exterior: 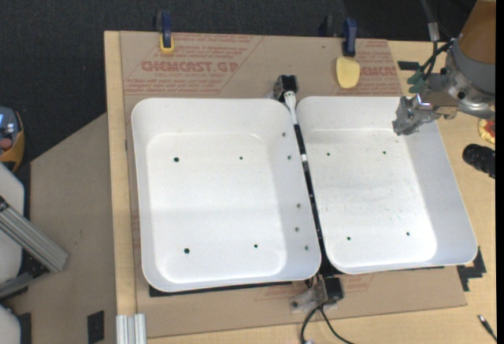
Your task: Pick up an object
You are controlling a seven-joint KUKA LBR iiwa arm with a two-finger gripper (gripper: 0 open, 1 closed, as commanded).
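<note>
Over the far right corner of the right-hand white bin (453,177), the hand (408,120) was seen from above, carried on a grey arm (472,86) that reached in from the right, with an orange band (482,31) above the wrist. Whether the hand was apart or together could not be told, as it was small and blurred against the bin's rim.

To the left of the hand and a little farther back, a small pale yellow object (347,72) was laid on the brown board (205,59) under the bins, just outside the bin's far rim and apart from the hand. Just behind that object a blue clamp (349,34) was fixed to the board's far edge. A second blue clamp (164,26) was set well to the hand's left.

Farther left of the hand, past a black strip (303,161) that ran between the two bins, the left-hand white bin (150,177) was placed. A few dark dots were scattered over the floors of both bins.
</note>
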